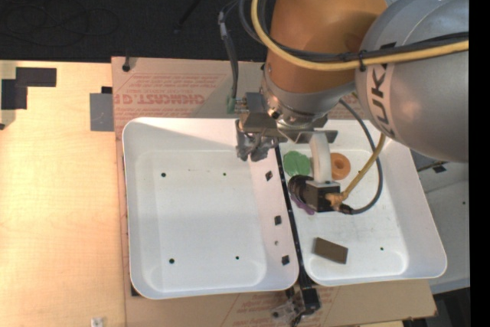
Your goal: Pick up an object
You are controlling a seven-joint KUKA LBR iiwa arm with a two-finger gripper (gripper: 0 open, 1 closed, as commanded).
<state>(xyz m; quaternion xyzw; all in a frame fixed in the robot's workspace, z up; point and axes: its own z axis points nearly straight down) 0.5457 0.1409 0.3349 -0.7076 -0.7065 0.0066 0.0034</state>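
Note:
My gripper (255, 146) hangs low over the ridge where the two white bins meet, at their far end. Just to its right, in the right bin (413, 241), lies a green object (296, 162), partly covered by the wrist. An orange ring (339, 165) rests a little further right. A small purple thing (303, 203) peeks out below the green object. Near the front of that bin lies a flat brown block (330, 250), apart from the others.
The left bin (145, 203) sits beside the right one, its white floor marked by small dark dots. The arm's large grey and orange body covers the far right corner. A wooden bench top (53, 195) stretches to the left.

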